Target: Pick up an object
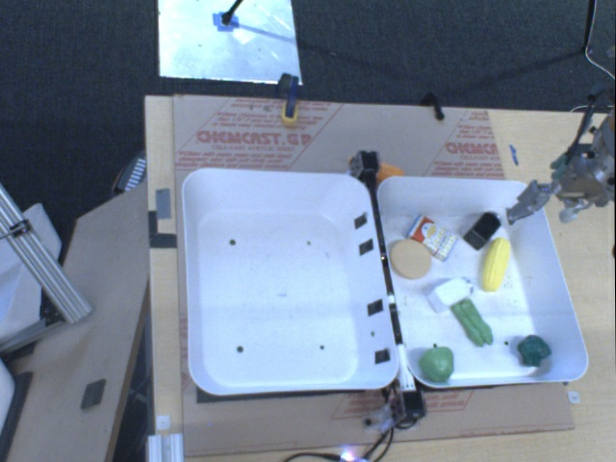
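Note:
The right bin point(563, 301) holds several small items. A black block point(481, 229) lies near its back, with a yellow banana-shaped piece point(496, 263) just in front of it. A red and white box point(431, 237) and a tan disc point(411, 260) sit by the divider. A white block point(449, 293), a green cucumber point(473, 321), a green round fruit point(436, 364) and a dark green lump point(533, 350) lie toward the front. My gripper point(546, 210) hangs over the bin's back right corner, right of the black block, open with nothing between its fingers.
The left bin point(207, 258) sits beside the right one, with black clips along the shared divider point(383, 277). An orange object point(389, 172) lies just behind the bins. A yellow and blue clamp point(288, 99) stands at the bench's back edge.

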`<control>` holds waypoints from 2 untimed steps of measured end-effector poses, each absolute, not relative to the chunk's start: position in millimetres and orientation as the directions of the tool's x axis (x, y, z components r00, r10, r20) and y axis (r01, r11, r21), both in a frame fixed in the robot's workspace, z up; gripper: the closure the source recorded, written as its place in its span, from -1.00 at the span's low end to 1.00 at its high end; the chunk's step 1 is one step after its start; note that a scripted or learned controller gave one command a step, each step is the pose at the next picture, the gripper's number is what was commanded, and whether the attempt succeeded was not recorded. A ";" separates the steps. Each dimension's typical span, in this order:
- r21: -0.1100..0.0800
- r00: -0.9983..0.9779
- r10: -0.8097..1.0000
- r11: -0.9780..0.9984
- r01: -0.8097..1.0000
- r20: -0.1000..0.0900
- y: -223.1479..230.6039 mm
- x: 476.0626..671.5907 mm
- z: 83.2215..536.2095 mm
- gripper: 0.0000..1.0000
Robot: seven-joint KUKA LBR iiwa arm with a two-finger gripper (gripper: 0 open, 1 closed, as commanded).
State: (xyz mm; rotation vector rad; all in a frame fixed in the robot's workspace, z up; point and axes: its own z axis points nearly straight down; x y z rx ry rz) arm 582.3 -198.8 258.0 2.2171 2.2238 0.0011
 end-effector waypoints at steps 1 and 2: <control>-0.011 0.002 1.000 -0.002 1.000 0.004 -206.6 527.6 141.3 -1.00; 0.009 -0.002 1.000 0.002 1.000 -0.005 -197.1 524.5 103.5 -1.00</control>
